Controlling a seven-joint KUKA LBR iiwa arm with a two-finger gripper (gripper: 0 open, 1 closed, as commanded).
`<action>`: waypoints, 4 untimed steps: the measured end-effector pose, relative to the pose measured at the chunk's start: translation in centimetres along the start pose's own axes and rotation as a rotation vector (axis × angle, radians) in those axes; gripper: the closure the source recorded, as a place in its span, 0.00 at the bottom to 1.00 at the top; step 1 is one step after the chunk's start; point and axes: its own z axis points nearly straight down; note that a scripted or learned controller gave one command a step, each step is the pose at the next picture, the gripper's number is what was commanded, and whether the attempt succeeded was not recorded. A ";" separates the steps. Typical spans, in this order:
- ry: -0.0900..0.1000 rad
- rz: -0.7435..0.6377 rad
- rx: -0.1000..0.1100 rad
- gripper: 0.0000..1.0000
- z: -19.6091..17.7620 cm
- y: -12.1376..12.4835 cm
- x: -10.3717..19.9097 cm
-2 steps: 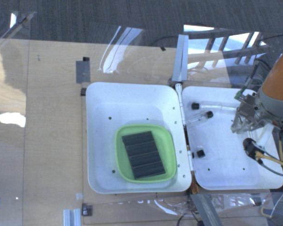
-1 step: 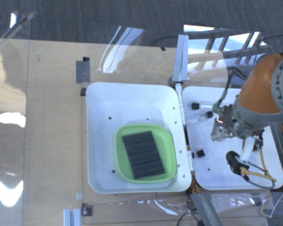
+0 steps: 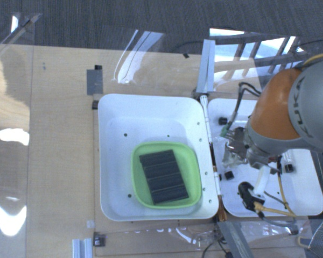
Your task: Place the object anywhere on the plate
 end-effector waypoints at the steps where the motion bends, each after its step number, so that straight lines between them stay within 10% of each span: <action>1: 0.000 -0.175 -0.002 1.00 -0.7 -1.1 3.5; 2: 0.001 -0.358 -0.002 1.00 0.0 -3.8 10.8; 3: 0.001 -0.356 -0.001 0.00 -0.1 -3.7 10.8; 4: -0.001 -0.348 -0.003 0.00 0.0 12.6 14.6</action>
